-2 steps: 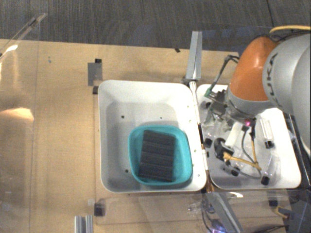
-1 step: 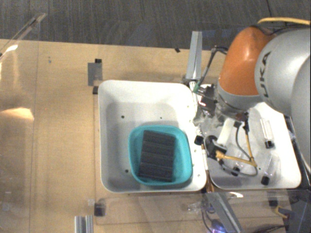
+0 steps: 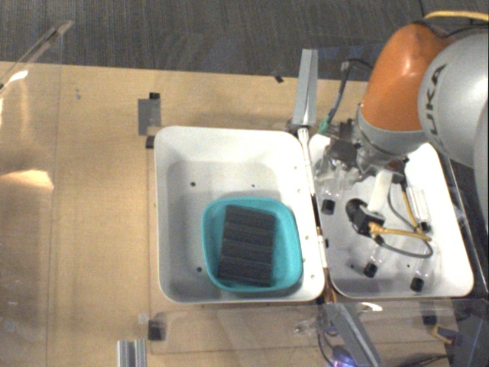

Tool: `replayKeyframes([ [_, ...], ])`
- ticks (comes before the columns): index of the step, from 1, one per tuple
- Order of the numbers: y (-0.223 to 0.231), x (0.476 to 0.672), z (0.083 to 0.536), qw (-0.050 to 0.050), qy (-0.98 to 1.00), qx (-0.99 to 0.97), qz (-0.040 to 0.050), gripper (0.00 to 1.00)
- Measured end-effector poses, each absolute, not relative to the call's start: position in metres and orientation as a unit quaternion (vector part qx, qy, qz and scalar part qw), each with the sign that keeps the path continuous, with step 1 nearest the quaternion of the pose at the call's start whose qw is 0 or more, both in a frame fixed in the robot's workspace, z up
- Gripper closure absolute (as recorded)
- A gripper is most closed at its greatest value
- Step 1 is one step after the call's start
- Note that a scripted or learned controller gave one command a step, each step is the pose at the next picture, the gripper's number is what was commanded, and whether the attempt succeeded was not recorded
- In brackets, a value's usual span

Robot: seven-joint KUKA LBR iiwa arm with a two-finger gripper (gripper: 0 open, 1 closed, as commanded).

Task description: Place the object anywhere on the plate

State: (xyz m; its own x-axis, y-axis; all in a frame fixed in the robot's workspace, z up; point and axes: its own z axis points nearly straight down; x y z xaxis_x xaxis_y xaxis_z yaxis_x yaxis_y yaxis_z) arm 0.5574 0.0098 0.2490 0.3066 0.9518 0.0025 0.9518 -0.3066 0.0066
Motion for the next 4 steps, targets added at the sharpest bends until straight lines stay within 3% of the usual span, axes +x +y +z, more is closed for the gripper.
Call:
replayKeyframes([
  [1,0.044,0.488,0.272,0.001,0.623,0.782,0.0024,1.00],
  [2,0.069,0.538,0.186,0.001,0.685,0.729,0.0012,1.00],
  [3,0.069,0.538,0.186,0.000,0.685,0.729,0.0014,0.00],
  [4,0.014,0.528,0.251,0.002,0.656,0.755,0.0027,0.00],
])
